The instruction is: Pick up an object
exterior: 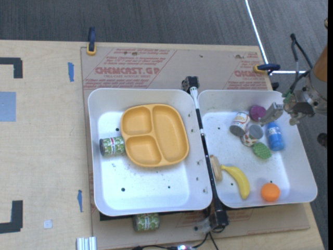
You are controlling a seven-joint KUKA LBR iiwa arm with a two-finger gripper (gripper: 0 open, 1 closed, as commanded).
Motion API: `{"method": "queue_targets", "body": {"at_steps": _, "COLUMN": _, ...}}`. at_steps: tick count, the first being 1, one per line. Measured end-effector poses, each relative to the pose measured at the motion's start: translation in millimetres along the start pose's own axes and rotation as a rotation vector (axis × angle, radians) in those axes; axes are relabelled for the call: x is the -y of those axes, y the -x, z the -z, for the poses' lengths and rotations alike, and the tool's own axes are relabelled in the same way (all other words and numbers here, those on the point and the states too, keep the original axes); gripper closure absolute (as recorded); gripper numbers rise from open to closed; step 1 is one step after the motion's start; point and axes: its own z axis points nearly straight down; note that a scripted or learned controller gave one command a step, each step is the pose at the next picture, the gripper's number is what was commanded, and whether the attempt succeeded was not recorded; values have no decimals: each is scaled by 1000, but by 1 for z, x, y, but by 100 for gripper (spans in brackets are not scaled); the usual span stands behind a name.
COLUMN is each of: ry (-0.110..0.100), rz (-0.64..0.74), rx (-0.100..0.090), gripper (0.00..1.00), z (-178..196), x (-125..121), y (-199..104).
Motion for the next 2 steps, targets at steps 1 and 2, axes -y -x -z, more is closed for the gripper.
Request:
{"method": "queue_targets", "body": {"at_steps": 1, "ry": 8, "rz": 4, "rx": -4, "gripper": 0, "z": -127, "x": -50, "y": 12}}
{"method": "queue_targets", "body": {"at_steps": 2, "ry": 6, "rz": 4, "rx": -1, "gripper": 100, "z": -118, "x": -50, "y": 14}}
